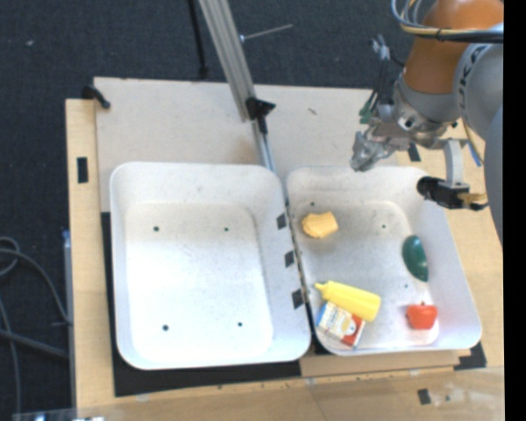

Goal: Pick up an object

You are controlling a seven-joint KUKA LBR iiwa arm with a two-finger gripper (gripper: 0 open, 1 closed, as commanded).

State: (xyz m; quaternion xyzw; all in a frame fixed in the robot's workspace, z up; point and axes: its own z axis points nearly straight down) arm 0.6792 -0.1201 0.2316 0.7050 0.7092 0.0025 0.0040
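Note:
The right bin (pixel 447 261) holds a pale yellow lump (pixel 319 224) near its left wall. A dark green oval (pixel 415 256) lies toward the right side. At the front are a yellow bottle (pixel 349 297), a small red and white packet (pixel 339 324) and a small red-orange piece (pixel 422 315). My gripper (pixel 366 155) hangs above the far rim of the right bin, well apart from every object. Nothing shows between its tips.
The left bin (pixel 193 261) sits beside the right one, the two walls meeting in the middle. A slanted metal pole (pixel 232 60) rises behind the bins. A beige board (pixel 184 121) lies beyond the bins, with dark floor around.

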